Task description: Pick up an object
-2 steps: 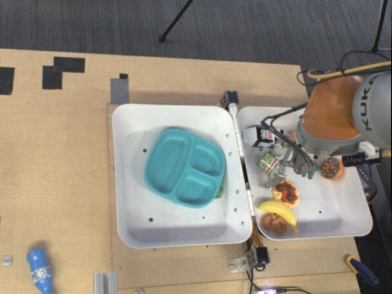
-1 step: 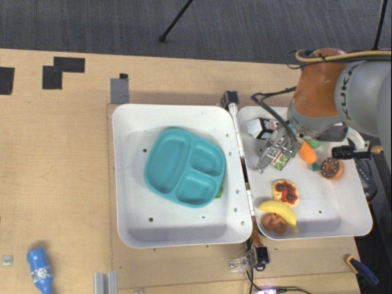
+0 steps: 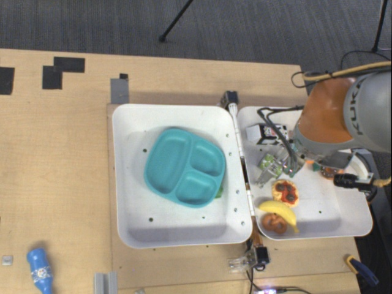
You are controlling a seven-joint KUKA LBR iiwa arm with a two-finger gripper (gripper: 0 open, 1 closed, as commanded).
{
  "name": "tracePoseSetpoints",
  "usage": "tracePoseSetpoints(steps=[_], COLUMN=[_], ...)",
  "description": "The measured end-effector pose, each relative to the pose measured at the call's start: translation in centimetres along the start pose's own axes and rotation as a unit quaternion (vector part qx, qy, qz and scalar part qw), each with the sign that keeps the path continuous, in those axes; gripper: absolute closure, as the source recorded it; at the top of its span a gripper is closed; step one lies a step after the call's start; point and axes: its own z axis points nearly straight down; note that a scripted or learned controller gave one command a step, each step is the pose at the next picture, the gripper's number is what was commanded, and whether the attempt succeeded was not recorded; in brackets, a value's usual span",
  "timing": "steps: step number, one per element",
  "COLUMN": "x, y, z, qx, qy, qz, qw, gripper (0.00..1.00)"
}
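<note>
In the right bin [image 3: 343, 216], my gripper [image 3: 269, 167] hangs low near the bin's left side, its metal fingers pointing down and left. Just below it lies a small red and orange toy food item [image 3: 285, 192]. Further toward the front left corner sit a yellow banana [image 3: 279, 211] and a brown round object [image 3: 275, 223] touching it. Nothing shows between the fingers. The grey arm with its orange band [image 3: 327, 118] covers the back of the right bin.
The left bin [image 3: 131, 225] holds a teal divided plate [image 3: 185, 166] with a bit of green under its right edge. A blue bottle [image 3: 39, 268] lies on the bench at the front left. Cables run along the right bin's back and right side.
</note>
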Motion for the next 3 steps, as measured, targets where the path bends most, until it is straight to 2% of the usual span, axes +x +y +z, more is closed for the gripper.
tracePoseSetpoints(steps=[1,2,3], x=[-1.1,-1.3,4.4], y=[1.2,1.4,5.6], z=[0.1,-1.1,-9.7], qx=[0.001,-0.002,0.001], qy=[0.001,-0.002,0.002], qz=[0.125,0.123,0.046], qw=[0.9921,0.9924,0.9990], gripper=[0.00,1.00,1.00])
